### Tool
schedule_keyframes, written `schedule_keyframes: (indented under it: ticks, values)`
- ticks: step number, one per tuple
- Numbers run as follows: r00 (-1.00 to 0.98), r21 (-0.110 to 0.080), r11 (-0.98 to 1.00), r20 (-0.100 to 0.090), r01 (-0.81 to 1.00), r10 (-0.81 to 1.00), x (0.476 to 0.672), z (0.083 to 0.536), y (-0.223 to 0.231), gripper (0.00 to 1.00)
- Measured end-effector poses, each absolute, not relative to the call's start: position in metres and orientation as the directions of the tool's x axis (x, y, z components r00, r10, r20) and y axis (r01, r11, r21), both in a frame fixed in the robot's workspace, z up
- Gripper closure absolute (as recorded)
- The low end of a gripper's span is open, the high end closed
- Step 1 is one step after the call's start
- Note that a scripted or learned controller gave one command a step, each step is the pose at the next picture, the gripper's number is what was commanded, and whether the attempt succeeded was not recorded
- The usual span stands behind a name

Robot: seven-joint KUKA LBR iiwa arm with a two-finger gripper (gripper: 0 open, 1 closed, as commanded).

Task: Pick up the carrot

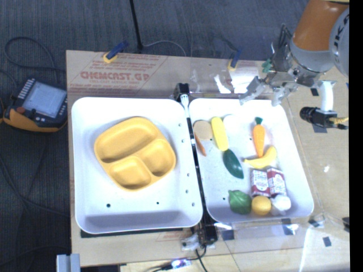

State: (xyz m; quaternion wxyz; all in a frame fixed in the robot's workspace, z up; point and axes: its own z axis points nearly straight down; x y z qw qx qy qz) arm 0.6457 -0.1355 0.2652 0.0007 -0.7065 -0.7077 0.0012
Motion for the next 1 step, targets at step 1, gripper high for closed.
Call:
schedule_keyframes:
  ticks: [1]
  values:
    - [-0.02,-0.006,0.02,0.0,1.0,1.0,0.6143,0.1164,-0.1935,0.0]
